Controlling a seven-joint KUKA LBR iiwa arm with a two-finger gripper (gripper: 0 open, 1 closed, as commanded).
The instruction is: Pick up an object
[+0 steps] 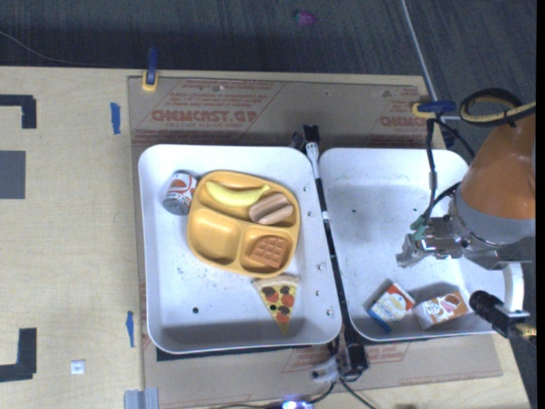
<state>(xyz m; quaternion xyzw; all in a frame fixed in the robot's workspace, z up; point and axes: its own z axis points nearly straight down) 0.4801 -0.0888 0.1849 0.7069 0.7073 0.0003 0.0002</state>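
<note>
Over the right bin I see the gripper hanging low; if its fingers are spread or pressed together I cannot tell. Just below it, near the bin's front wall, lie two small cartons, touching each other. Far to its left, in the left bin, are a yellow tray, a can and a pizza slice. Both bins stand on brown cardboard over a pale wooden bench, with dark carpet behind

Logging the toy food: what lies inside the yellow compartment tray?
The yellow tray holds a banana, a hot dog and a waffle; one compartment looks bare. Whatever lies beneath the tray is covered.
</note>
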